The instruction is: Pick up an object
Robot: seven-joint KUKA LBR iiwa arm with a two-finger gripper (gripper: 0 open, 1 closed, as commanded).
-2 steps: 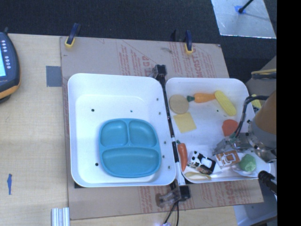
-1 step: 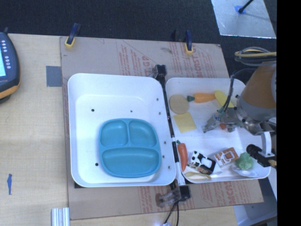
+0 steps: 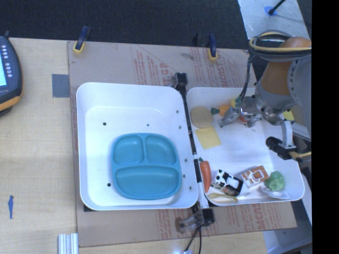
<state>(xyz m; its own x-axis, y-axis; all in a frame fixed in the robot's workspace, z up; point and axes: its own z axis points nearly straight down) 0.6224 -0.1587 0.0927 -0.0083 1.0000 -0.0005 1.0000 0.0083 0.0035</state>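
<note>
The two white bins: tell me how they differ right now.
The left bin carries one thing, a blue divided plate; the right bin carries several small items, among them a yellow square, a carrot and a green piece. The gripper is over the right bin, not the left bin. Both are shallow, white and sit side by side.

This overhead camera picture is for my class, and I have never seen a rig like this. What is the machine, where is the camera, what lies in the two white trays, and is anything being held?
The one camera looks down at a slant on a bench. The grey and orange machine at the right is a robot arm; its gripper hangs low over the right bin, and I cannot tell whether it holds anything. The left bin holds a blue divided plate. The right bin holds toy foods: a carrot, a yellow cheese slice, a round tan piece, a black and white carton, a small orange box and a green piece.
</note>
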